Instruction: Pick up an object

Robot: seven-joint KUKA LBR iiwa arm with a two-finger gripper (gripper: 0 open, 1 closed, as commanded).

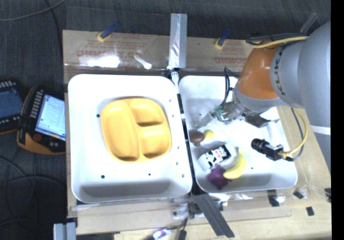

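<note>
The right white bin point(279, 177) holds several small objects. A yellow banana point(237, 166) lies near its front, with a purple object point(217, 178) just left of it. A black-and-white patterned item point(216, 154) sits above those. A small brown and yellow object point(199, 137) rests against the bin's left wall. My gripper point(207, 120) is low in the right bin, pointing down-left, just above and right of the brown and yellow object. I see nothing held in it. The grey arm with its orange band point(259, 75) covers the bin's upper right.
The left white bin point(86, 180) holds a yellow divided tray point(137, 129). A black connector with a yellow cable point(267, 148) hangs off the arm over the right bin. A teach pendant point(45, 121) lies on the floor to the left of the bench.
</note>
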